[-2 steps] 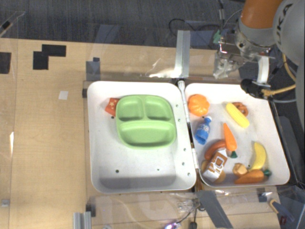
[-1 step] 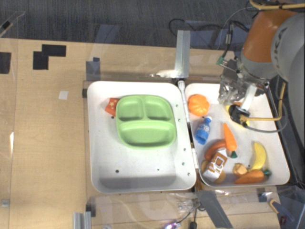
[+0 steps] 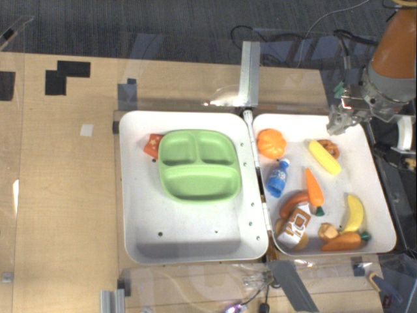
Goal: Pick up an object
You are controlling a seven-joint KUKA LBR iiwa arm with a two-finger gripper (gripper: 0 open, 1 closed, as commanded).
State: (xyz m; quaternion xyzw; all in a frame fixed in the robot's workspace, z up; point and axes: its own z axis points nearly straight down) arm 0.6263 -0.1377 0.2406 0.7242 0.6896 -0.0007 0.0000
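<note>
Toy food is crowded into the right bin's (image 3: 384, 223) near end: a carrot (image 3: 340, 242), a banana (image 3: 354, 212), a bottle (image 3: 277, 178). Open floor is left at its far edge, where the gripper (image 3: 339, 119) is poised; its grasp cannot be judged. A green tray (image 3: 197, 165) is set in the left bin (image 3: 140, 227).

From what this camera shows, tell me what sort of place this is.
Probably a robot test bench: two white bins, toy food like a banana and carrot, and an arm's gripper above.
</note>
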